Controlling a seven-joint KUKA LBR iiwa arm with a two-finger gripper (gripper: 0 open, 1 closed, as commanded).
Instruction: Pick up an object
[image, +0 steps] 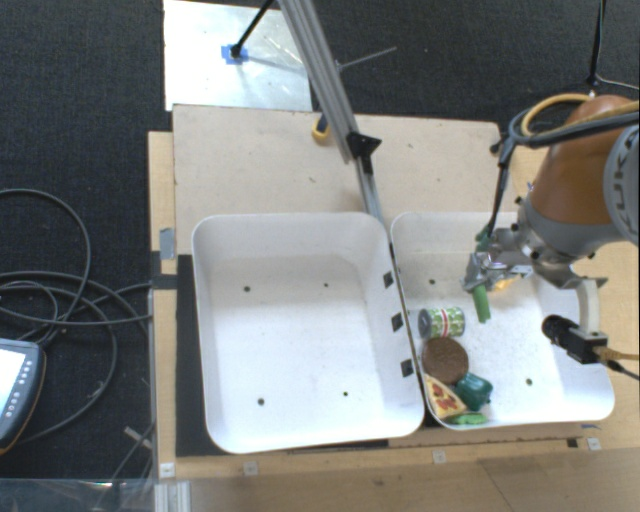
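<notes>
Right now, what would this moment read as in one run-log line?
arm: over right bin | hand: above small can, green piece at tip | grasp: cannot confirm | brown disc, green items: at bin's near-left corner

Small can (441, 322) on its side, brown disc (445, 359), teal object (473, 388), right bin

My arm (590, 190) is grey with 1 broad orange band above the wrist; black and yellow cables loop over it, and my gripper (487, 272) is bare metal.
</notes>
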